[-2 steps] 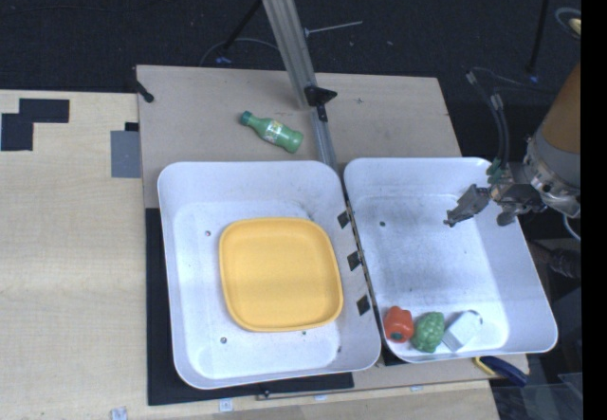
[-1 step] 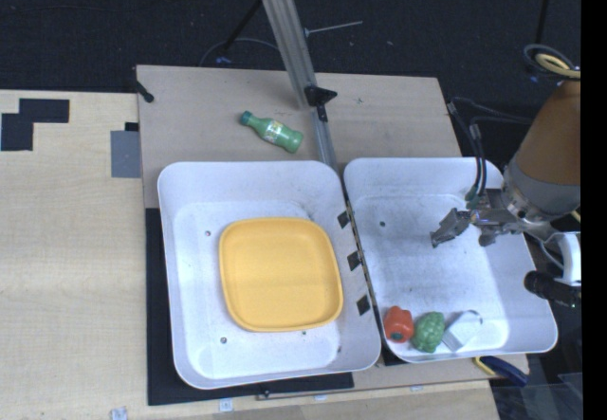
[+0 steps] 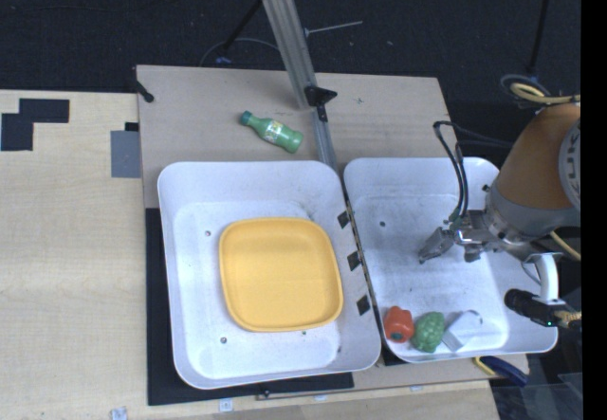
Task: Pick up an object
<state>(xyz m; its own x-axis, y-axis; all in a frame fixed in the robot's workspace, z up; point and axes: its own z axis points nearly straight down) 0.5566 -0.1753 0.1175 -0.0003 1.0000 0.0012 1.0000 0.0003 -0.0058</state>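
You are looking at a bench (image 3: 398, 110) with two white bins on it. The left bin (image 3: 185, 219) is holding a big yellow plate (image 3: 280, 273). The right bin (image 3: 408, 195) is holding three small things down in its near corner: a red toy (image 3: 398, 323), a green toy (image 3: 429, 332) touching it, and a little white block (image 3: 458, 330) just beside the green one. A green bottle (image 3: 271, 131) is lying on the bench behind the bins.

Your arm (image 3: 536, 176) is reaching in from the right. Its gripper (image 3: 453, 245) is hanging over the middle of the right bin, and its fingers are looking spread apart with nothing between them.

So you are still getting into place, I think. Next you need to move toward the near corner, line up over one toy, go down, and squeeze.
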